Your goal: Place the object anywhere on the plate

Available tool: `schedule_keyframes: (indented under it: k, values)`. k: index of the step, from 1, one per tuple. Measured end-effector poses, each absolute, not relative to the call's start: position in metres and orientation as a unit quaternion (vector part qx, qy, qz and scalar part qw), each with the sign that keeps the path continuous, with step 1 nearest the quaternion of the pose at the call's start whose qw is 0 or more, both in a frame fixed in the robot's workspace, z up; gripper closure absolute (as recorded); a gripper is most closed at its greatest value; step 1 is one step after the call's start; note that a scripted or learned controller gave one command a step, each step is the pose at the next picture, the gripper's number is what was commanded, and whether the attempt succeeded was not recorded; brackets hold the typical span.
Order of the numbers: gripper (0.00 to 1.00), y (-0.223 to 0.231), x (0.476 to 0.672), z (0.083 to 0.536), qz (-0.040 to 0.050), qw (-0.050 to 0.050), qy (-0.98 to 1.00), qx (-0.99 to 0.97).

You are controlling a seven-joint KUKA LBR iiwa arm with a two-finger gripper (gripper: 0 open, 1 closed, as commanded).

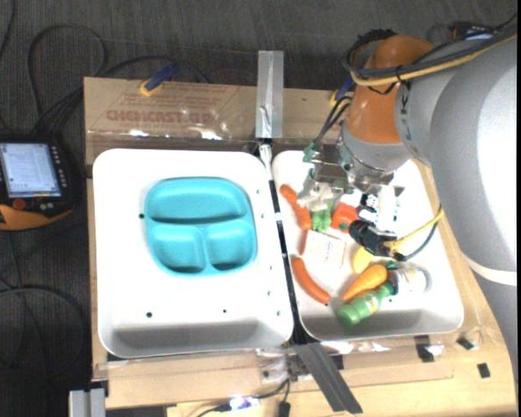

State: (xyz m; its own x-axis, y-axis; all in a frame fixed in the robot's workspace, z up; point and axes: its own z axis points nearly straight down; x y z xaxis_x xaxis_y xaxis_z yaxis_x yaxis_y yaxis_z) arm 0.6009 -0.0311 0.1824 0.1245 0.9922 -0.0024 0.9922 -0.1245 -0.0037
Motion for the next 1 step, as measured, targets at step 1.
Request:
schedule_keyframes:
  k: [1]
  values:
    - [1.0, -0.0575, 0.5943, 0.2404, 0.0024, -0.001, -0.561, -0.827]
